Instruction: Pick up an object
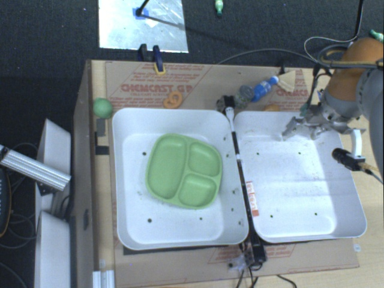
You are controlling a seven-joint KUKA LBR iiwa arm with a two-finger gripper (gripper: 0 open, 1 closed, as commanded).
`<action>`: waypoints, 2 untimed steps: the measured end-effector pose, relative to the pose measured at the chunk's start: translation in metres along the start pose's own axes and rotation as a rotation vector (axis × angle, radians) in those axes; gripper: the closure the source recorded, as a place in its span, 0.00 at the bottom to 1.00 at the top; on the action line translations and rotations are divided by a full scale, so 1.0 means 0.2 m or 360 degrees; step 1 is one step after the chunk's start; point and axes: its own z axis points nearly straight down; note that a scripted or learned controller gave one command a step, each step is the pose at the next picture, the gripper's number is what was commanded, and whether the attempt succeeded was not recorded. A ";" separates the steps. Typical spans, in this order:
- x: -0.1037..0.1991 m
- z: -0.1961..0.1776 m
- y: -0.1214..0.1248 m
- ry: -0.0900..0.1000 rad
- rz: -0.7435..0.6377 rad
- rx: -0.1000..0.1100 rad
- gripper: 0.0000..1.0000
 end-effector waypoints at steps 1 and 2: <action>0.04 0.00 0.00 -0.0004 -0.0003 -0.0002 0.00; 0.00 0.00 0.00 -0.0001 0.0000 -0.0001 0.00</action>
